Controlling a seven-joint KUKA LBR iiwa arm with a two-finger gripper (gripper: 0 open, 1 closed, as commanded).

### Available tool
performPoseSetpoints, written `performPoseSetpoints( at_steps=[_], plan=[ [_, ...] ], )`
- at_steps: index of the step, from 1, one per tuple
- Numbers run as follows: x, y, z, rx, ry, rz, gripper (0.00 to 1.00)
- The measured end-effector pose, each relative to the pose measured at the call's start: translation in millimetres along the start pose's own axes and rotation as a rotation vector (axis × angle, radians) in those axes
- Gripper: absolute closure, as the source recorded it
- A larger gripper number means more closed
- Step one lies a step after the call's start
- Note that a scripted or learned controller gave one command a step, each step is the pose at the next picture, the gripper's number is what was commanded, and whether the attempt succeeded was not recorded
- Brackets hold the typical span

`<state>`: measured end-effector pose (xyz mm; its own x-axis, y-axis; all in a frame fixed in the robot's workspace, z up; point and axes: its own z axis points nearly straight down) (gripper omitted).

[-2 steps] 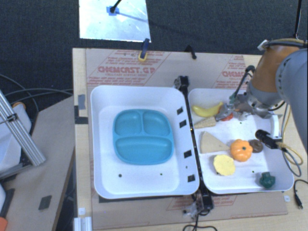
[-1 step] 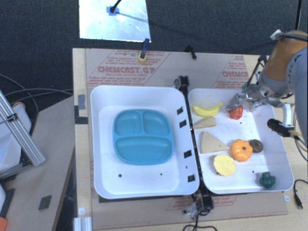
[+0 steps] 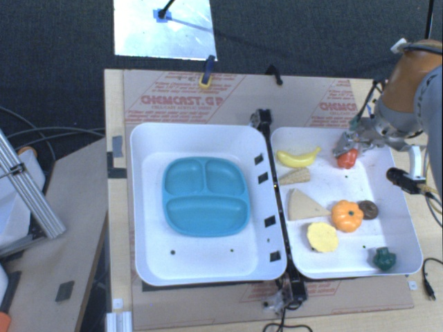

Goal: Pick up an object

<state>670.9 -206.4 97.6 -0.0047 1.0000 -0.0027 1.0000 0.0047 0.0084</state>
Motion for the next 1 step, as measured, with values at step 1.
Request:
performPoseSetpoints(
  at_steps=[1],
  plan=[
    [83.9,1.7,-73.0,-0.001,0.002,-0.007,1.0]
  ],
)
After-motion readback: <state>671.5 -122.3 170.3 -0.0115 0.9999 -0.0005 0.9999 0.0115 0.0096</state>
